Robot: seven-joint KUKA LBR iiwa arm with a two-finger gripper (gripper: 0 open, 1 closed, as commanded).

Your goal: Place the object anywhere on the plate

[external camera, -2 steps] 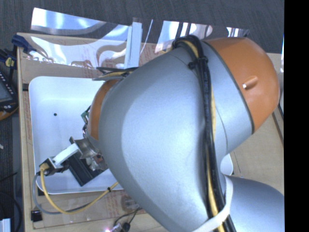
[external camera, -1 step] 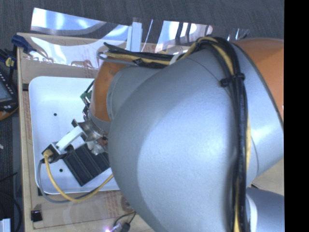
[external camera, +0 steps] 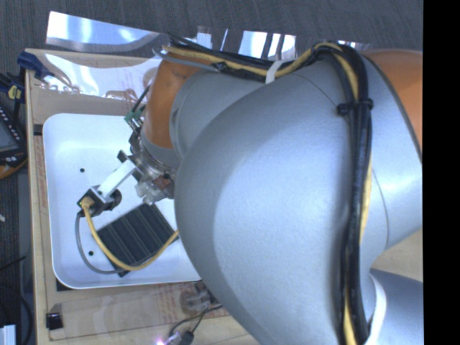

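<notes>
fingers apart or together: cannot tell, hidden under the metal wrist (external camera: 152, 177), low over the white bin (external camera: 61, 157). just below and right of the wrist, lying flat on the bin floor, one dark slab (external camera: 135, 234): rectangular, matte, ribbed with fine parallel grooves, set askew to the bin walls, covered at the right corner by the arm (external camera: 287, 192). the one loose thing to be seen in the bin; cannot tell whether the task's object or the plate. one yellow cable (external camera: 93, 237) curving round the slab's left and lower edges, close beside it. two small dark dots (external camera: 83, 169) on the smooth, glossy floor, well apart. one bin in sight, shallow, rounded at the corners. above the wrist, one orange band (external camera: 159, 106), smooth and curved. beyond that, the one broad arm, grey, rounded, satin, carrying one bundle of black and yellow cables (external camera: 353, 121) tied with a white strap. around the bin, pale wooden desk (external camera: 108, 309). at the far edge, one shiny reflective strip (external camera: 93, 33).
</notes>
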